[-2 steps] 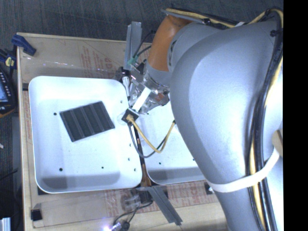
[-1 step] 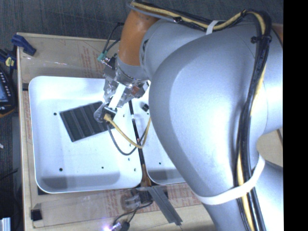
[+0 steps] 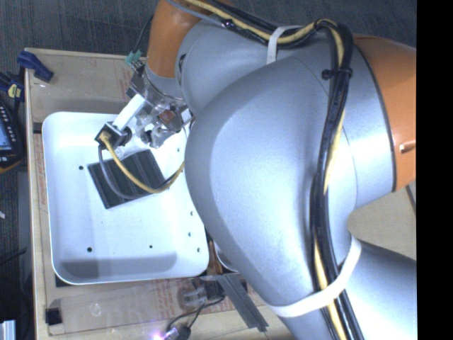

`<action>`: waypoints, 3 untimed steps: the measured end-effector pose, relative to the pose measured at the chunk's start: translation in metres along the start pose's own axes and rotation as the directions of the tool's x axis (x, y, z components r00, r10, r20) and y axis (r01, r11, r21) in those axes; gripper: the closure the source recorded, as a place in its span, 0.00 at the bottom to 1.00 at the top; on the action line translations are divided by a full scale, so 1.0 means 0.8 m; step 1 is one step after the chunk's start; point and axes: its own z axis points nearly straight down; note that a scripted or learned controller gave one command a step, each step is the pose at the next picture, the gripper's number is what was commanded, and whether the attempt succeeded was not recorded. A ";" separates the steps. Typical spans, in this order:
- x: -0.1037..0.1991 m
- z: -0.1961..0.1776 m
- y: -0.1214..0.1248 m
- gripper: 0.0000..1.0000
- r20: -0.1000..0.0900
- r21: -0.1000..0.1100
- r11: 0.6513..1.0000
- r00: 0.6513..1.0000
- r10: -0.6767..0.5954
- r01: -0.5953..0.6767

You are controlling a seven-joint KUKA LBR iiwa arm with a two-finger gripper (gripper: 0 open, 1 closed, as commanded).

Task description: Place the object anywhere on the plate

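Observation:
My gripper (image 3: 122, 170) hangs over the upper middle of the left white bin (image 3: 71, 246). From above it reads as a dark, ribbed block below the white and metal wrist parts (image 3: 141, 122), low over the bin floor. A yellow cable (image 3: 145, 186) loops across it. I cannot make out any object in or under the gripper. The grey arm (image 3: 283, 154) with its orange band (image 3: 166, 30) covers the whole right side, and whatever lies under it is hidden.
The left bin's floor shows a few small dark holes (image 3: 90, 249). A blue clamp (image 3: 34, 64) sits at the bench's top left corner and a black device (image 3: 7, 137) at the left edge. Cables and a metal bracket (image 3: 212, 292) lie at the front edge.

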 end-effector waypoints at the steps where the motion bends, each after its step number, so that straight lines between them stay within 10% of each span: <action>1: -0.010 0.015 0.013 1.00 0.002 0.004 0.992 0.992 -0.128 0.128; 2: -0.023 0.124 -0.003 1.00 0.001 0.000 0.900 0.900 0.436 -0.436; 3: -0.023 0.123 -0.003 0.00 0.000 -0.001 0.900 0.900 0.435 -0.435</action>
